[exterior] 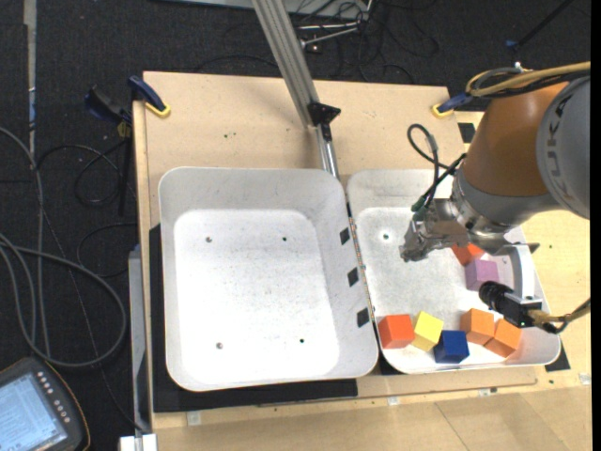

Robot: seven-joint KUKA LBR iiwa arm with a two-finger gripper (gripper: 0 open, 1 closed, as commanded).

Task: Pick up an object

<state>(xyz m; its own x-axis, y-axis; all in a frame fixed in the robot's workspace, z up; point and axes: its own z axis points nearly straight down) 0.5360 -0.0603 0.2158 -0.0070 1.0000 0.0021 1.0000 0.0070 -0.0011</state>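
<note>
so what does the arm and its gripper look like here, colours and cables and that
The arm is a thick, rounded grey body with a broad orange band above the wrist. A yellow cable runs over its top, and thin black cables loop down beside it toward the small grey metal gripper. A black fitting with a cable juts out below the wrist.

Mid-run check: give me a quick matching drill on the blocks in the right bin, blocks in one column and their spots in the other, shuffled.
Blocks:
1. yellow block
2. blue block
3. pink block
4. red-orange block

Spots:
A. beside the gripper, under the arm
B. leftmost in the front row
C. between the red-orange and blue blocks
D. at the front wall, right of the yellow block

Pairs: 1-C, 2-D, 3-A, 4-B
</note>
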